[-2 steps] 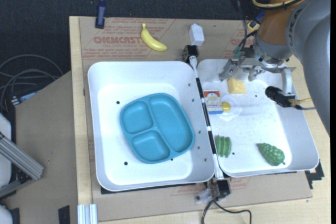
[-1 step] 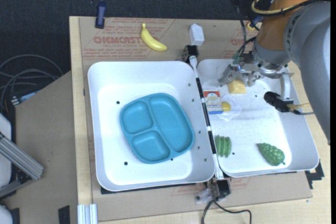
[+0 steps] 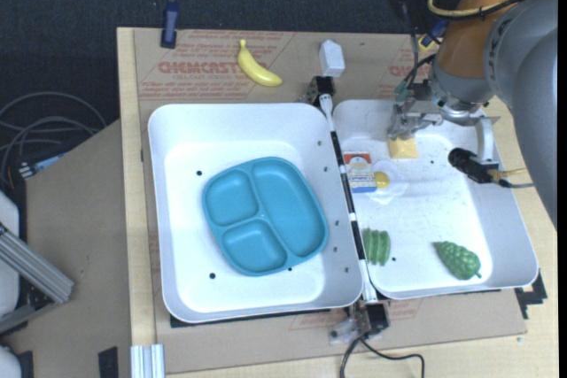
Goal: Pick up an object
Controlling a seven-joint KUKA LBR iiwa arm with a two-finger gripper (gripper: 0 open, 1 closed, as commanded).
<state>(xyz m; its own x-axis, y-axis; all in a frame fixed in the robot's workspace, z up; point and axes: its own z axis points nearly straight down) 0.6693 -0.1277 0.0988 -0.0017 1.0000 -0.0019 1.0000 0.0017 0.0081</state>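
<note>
My gripper is down in the back of the right bin, right above a pale yellow block and touching or nearly touching its top. Whether it grips the block I cannot tell. To the left of the block lies a small red, white and blue carton with a small yellow piece beside it. Near the bin's front lie a green ribbed vegetable and a green bumpy one.
The left bin holds a blue divided plate. Behind the bins, on the bench, lie a yellow banana, a white object and a blue one. The arm comes in from the upper right.
</note>
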